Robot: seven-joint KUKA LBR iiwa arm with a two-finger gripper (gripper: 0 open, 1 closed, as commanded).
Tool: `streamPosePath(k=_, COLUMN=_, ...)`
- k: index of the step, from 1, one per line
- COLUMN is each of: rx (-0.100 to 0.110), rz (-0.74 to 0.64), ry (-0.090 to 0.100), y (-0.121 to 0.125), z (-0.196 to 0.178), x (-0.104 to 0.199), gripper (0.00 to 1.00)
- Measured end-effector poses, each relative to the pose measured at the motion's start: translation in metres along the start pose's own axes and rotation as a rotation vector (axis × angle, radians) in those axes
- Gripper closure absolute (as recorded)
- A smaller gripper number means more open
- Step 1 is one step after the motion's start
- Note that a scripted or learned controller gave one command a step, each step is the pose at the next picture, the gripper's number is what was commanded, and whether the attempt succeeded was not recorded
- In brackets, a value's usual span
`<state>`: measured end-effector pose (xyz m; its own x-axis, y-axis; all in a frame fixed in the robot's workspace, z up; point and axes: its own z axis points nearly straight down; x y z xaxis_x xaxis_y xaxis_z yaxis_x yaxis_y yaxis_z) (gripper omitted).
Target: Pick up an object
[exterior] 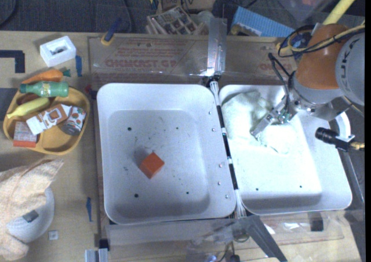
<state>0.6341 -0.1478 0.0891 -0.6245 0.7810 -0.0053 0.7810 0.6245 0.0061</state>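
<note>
An orange cube (152, 164) lies alone on the floor of the left bin (116, 104), a little left of its middle. In the right bin (324, 191) a white crumpled soft thing (246, 106) sits in the far left corner. Another pale lump (282, 139) lies just right of it. My gripper (262, 126) reaches down from the right into the right bin's upper left part, its tip between those two white things and close to the bin floor. Nothing can be seen held in it. The orange-banded wrist (317, 58) hangs above the bin's far right side.
A yellow bowl (58, 144) of toy food stands left of the bins, with a white box (58, 51) behind it and a beige cloth (26, 197) in front. A clear wall (156, 61) runs along the back. A black cable end (330, 136) juts over the right bin.
</note>
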Motion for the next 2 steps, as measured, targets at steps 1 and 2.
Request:
streamPosePath(k=1, rx=0.012, rz=0.014, ry=0.008, y=0.023, z=0.001, x=-0.015, gripper=0.00)
streamPosePath(k=2, rx=0.000, rz=0.069, ry=0.000, y=0.009, z=0.000, x=0.013, gripper=0.00)
